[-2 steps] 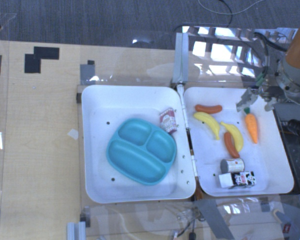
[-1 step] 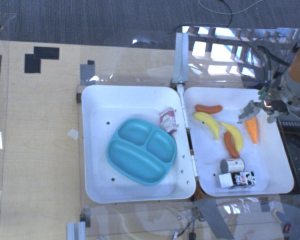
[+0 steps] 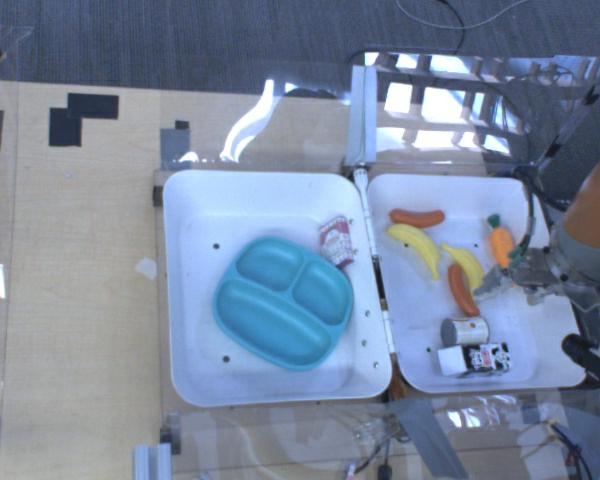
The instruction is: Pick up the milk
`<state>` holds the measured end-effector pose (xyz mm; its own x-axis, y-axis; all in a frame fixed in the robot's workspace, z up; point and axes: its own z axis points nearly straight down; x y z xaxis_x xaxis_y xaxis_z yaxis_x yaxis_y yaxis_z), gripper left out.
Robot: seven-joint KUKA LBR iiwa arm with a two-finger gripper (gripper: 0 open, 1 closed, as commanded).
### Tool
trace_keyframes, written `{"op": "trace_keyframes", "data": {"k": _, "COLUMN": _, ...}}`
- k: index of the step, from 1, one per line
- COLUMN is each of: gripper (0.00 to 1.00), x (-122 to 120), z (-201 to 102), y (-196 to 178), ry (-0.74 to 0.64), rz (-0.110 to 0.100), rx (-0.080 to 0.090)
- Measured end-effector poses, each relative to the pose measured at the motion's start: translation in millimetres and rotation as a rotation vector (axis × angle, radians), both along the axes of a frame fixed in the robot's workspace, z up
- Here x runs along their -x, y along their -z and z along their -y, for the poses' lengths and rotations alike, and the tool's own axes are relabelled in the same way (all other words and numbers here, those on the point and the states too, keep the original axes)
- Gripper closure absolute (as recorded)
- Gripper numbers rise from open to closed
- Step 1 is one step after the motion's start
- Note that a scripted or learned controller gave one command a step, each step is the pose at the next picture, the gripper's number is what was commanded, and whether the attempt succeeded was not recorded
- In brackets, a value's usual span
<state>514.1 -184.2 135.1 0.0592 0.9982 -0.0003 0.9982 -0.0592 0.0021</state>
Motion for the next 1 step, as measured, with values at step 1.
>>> {"op": "trace_keyframes", "data": {"k": 1, "gripper": 0.0, "x": 19.1, "z": -16.7, "y": 44.1, "ry": -0.327, "rz": 0.022, "rx": 0.01}}
